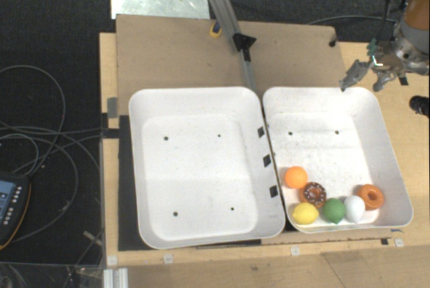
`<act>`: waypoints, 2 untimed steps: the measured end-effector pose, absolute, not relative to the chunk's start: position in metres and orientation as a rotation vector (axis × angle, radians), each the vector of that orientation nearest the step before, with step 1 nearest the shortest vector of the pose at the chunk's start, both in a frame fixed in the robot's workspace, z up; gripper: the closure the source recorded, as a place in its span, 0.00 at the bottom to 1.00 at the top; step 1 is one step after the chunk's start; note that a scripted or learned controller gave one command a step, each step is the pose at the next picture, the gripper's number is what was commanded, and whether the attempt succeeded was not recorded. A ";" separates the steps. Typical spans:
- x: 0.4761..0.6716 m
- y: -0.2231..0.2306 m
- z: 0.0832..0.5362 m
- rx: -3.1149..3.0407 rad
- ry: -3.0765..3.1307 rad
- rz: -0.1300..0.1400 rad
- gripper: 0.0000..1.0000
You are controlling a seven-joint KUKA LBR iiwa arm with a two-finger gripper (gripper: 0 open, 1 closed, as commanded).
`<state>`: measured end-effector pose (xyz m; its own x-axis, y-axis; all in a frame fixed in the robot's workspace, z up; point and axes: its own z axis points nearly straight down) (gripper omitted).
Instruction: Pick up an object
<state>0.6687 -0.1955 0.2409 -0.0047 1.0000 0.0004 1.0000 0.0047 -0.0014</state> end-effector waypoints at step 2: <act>0.667 -0.192 0.182 -2.214 -2.226 0.003 0.00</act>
